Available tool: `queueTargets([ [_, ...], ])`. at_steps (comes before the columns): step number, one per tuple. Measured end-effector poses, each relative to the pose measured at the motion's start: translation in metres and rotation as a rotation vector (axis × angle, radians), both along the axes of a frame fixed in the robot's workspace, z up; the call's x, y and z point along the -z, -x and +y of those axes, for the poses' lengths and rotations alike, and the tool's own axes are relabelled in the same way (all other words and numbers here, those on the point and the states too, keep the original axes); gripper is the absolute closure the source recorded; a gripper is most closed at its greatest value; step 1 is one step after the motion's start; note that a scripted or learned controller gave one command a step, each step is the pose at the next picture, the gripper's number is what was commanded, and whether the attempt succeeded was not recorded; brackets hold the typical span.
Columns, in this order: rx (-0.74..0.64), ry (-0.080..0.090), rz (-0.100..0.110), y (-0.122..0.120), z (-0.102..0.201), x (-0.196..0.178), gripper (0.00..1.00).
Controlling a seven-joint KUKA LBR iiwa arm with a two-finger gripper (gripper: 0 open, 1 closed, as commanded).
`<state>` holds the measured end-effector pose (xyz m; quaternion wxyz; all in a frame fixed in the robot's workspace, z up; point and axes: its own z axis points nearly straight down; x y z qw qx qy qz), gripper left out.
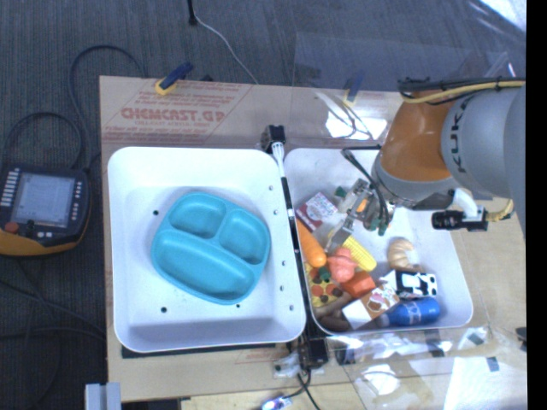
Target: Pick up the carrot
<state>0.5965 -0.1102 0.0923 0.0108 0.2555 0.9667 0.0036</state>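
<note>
Camera view puts the carrot in the right bin, along its left wall beside the toy heap — not lifted. My gripper hangs just beside it, fingers apart, gripping nothing. The approach looks nearly done — closing and lifting remain. The blue tray sits in the left bin.
</note>
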Motion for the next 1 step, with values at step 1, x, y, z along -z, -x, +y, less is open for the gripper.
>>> queueTargets([
  [1, -0.001, 0.003, -0.009, -0.0029, -0.0001, -0.0120, 1.00],
])
